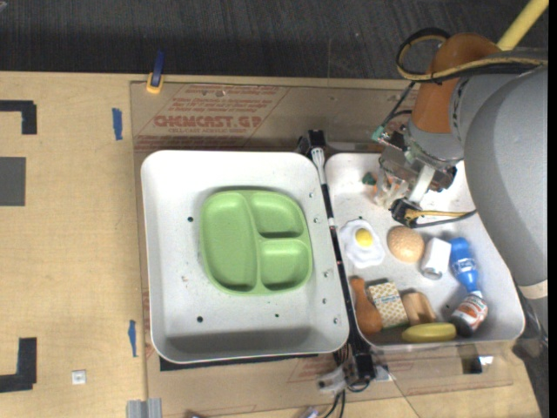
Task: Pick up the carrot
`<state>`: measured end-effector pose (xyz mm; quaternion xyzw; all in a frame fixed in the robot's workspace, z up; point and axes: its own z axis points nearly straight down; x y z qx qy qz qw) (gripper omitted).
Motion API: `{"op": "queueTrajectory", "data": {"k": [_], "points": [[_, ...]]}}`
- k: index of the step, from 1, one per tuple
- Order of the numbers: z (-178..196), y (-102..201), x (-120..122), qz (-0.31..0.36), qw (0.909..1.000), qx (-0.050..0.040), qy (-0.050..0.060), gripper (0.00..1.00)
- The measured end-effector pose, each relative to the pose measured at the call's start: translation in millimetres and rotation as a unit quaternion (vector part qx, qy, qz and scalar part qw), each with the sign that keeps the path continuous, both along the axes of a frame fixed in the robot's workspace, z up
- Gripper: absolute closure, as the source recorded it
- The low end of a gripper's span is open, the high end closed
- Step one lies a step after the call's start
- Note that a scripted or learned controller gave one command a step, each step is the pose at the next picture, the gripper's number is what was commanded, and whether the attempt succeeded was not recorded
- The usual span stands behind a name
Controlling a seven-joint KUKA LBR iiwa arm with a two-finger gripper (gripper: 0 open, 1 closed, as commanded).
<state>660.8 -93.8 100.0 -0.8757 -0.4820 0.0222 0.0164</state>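
Currently gripper [393, 190] upper right, finger state unclear; carrot [364, 307] wedged beside right bin [500, 259] wall, likely slipping or missed.

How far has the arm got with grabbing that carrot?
Nothing looks done yet: the orange carrot lies in the right white bin, at its near left corner beside the patterned block. The gripper is at the bin's far end, apart from the carrot. Reaching, gripping and lifting remain.
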Motion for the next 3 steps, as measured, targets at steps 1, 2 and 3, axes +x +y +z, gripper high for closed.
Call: {"op": "queueTrajectory", "data": {"k": [1, 2, 3], "points": [[-2, 0, -2, 0.0, 1.0, 0.0012, 0.006, 0.0], [10, 1, -1, 0.002, 1.0, -0.0002, 0.004, 1.0], [-10, -27, -30, 0.236, 0.9714, 0.0028, -0.029, 1.0]]}}
